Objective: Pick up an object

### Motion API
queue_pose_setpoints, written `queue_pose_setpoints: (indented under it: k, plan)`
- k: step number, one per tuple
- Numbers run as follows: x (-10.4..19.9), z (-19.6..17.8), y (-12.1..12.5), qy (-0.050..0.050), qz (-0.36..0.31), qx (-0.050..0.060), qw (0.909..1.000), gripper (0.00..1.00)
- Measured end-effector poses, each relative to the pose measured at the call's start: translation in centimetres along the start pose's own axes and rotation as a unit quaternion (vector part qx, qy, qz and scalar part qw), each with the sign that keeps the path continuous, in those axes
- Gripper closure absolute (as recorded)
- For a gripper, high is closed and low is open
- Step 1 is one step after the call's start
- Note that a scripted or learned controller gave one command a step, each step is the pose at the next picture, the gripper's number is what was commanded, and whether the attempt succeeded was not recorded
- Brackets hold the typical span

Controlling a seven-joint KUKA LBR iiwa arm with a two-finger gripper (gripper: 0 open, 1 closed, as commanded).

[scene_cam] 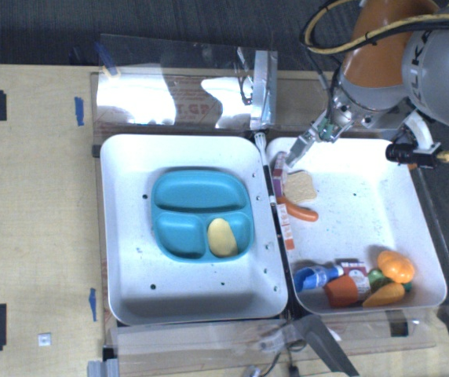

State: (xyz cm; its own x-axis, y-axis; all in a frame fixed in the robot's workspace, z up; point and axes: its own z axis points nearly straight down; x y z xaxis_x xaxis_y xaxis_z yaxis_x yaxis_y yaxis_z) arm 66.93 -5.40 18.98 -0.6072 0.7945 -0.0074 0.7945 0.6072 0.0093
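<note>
My gripper (280, 166) hangs low at the far left corner of the right bin (366, 163), close to the wall between the two bins. Just to its right, almost under its tip, lies a tan slice of bread (301, 185). An orange carrot-like stick (300, 212) rests in front of the bread. Nothing can be seen held in the gripper.
Crowded in the right bin's near corner are a blue cup (312, 277), a red can (342, 290), an orange pepper (397, 267) and an orange wedge (384, 294). In the left bin (122, 210) a blue divided tray (197, 203) holds a yellow lemon-like fruit (222, 237).
</note>
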Motion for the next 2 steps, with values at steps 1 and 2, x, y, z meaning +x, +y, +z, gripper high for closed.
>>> queue_pose_setpoints:
  k: [1,2]
  plan:
    - [-2.5,9.6,-4.6,-0.002,-0.030,-0.001,0.9995,0.00]
    - [-2.6,8.3,-4.3,-0.004,-0.029,-0.005,0.9996,1.00]
